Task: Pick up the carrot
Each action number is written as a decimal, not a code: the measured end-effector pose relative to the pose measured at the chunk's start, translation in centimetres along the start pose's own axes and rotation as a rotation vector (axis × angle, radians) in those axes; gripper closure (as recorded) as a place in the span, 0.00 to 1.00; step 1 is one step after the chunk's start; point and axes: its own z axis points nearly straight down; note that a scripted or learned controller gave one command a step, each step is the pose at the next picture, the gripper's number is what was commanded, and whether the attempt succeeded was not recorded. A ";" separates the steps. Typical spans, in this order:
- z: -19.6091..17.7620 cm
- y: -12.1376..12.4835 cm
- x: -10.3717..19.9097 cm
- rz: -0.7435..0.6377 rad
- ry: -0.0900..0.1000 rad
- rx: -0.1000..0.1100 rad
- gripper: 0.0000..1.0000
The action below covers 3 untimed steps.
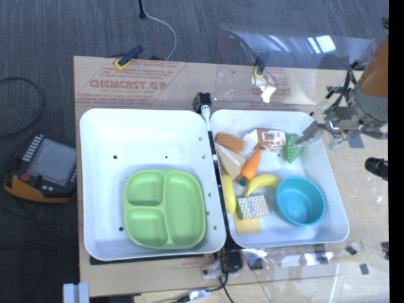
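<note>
Plainly, nothing of my task is done yet: the carrot [252, 164] lies loose in the right bin [334, 188], slanted, its orange root pointing up toward a small printed carton [271, 139] and its green top down by the banana [261, 182]. It rests among clutter: a wedge of bread or cheese [230, 142] just to its left, a patterned sponge [252, 206] below, a blue bowl [300, 199] to the lower right.

My hand [313, 131] sits at the bin's upper right edge, near a green knobbly toy [291, 149], and apart from the carrot. From this slant I see one dark finger reaching toward that green thing; whether my hand is spread or pressed together I cannot tell, and nothing shows pinched in it.

All of the work remains, as I judge it: cross leftward over the carton, come down on the carrot across its narrow width, close, and lift. The left bin [107, 131] carries a green divided plate [165, 208], which is no part of this.
</note>
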 end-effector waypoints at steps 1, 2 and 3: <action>10.0 -0.8 8.6 -0.068 0.000 -0.022 0.00; 12.4 -1.6 11.5 0.089 -0.004 -0.031 0.00; 11.7 -1.8 11.4 0.089 -0.004 -0.023 1.00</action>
